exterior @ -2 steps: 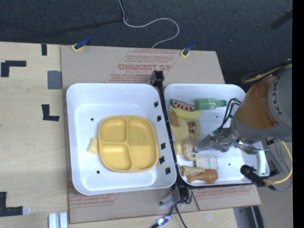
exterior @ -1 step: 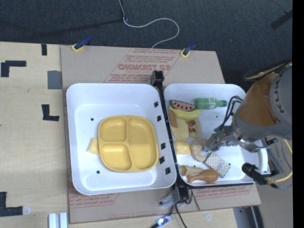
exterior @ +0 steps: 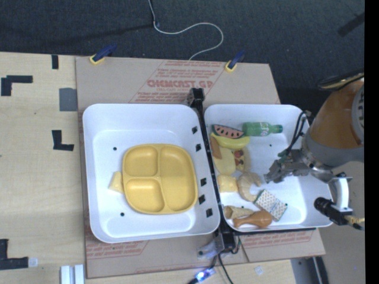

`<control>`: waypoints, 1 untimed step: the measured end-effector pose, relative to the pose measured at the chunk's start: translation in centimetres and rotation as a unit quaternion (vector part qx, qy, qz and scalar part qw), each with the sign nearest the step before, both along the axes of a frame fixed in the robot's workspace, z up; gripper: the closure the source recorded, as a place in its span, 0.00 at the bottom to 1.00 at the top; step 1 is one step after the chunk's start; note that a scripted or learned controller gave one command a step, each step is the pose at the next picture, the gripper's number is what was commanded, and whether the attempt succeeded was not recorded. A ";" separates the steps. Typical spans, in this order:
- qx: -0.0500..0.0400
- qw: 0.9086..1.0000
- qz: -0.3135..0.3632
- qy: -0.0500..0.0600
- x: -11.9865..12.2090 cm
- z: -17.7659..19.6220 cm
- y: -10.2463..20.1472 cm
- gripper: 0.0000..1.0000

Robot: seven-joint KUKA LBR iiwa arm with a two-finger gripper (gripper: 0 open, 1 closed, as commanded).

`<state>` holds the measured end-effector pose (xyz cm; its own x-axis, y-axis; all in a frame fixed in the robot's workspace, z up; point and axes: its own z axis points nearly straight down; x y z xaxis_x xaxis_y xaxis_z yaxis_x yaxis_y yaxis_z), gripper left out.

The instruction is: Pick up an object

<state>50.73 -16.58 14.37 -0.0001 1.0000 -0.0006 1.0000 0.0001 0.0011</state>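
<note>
The right bin [exterior: 278, 112] holds several small items: a green bottle [exterior: 261, 128] lying at the back, a watermelon slice [exterior: 230, 132], a banana [exterior: 228, 141], a yellow packet [exterior: 225, 158], a checkered white block [exterior: 272, 204] and a brown drumstick-like piece [exterior: 253, 219] at the front. My gripper [exterior: 277, 173] hangs low in the right half of this bin, just right of a pale lump [exterior: 247, 184] and above the checkered block. Nothing shows between its dark fingers.
The left bin [exterior: 98, 158] holds a yellow divided plate [exterior: 160, 178] with a pale yellow piece [exterior: 115, 182] tucked at its left edge. A black divider [exterior: 204, 158] runs between the bins. The arm's grey and orange body [exterior: 337, 129] fills the right side.
</note>
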 end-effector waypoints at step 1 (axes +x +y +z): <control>0.000 1.000 0.001 -0.001 1.0 5.6 0.0 1.00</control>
